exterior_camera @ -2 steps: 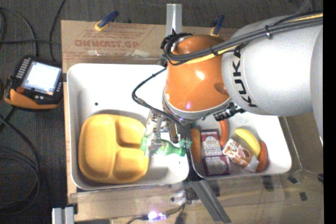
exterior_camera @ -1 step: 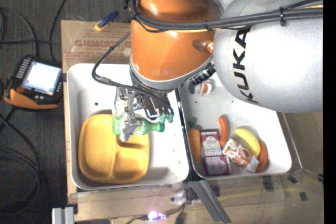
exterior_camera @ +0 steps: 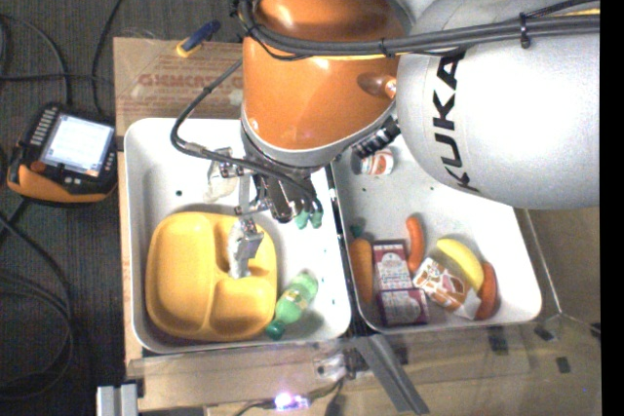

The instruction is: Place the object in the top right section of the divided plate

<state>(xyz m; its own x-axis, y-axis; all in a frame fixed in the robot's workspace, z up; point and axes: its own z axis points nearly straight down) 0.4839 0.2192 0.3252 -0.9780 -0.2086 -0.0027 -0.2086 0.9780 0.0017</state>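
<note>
Look at the left bin (exterior_camera: pixel 136 161). A yellow plate (exterior_camera: pixel 190 283) lies in it. The gripper (exterior_camera: pixel 246 244) hangs over the plate's top right part, right by the ridge in the middle. You cannot tell if it is holding anything, or which thing it should place. A green bottle (exterior_camera: pixel 293 302) lies just beside the plate's right edge. In the right bin (exterior_camera: pixel 522 278) you see a banana (exterior_camera: pixel 460 263), two sausages (exterior_camera: pixel 416 239), a carrot (exterior_camera: pixel 362 270) and a dark box (exterior_camera: pixel 394 283).
</note>
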